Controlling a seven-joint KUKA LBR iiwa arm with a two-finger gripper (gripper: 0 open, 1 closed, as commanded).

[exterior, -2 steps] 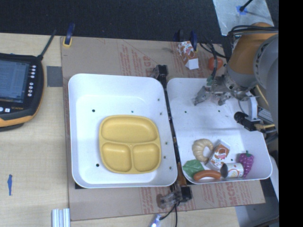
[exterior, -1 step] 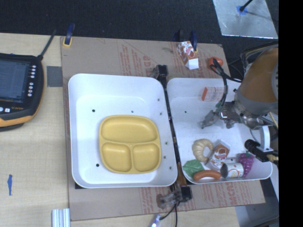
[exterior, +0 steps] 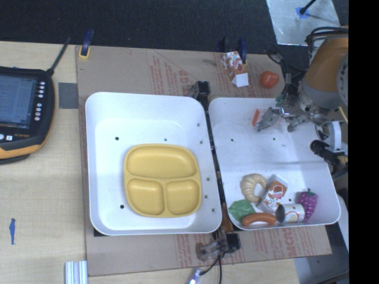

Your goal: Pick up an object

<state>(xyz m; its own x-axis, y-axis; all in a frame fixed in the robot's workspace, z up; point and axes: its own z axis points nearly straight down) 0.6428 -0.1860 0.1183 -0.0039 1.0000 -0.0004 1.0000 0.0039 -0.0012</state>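
My gripper (exterior: 276,120) hangs low over the far part of the right bin (exterior: 237,158), with the grey arm and its orange band (exterior: 327,64) coming in from the right. A small orange-red piece (exterior: 256,118) lies right at the gripper's left tip; whether it is held is unclear. Along the bin's near edge lie a tan pretzel (exterior: 253,186), a small red-and-white carton (exterior: 275,194), a green leaf (exterior: 240,209), a hot dog (exterior: 259,219), a can (exterior: 291,213) and purple grapes (exterior: 308,202).
The left bin (exterior: 106,117) holds a yellow divided plate (exterior: 161,178). Behind the right bin, on the cardboard, stand a small carton (exterior: 234,67) and a red tomato (exterior: 269,79). A teach pendant (exterior: 21,111) lies at the far left.
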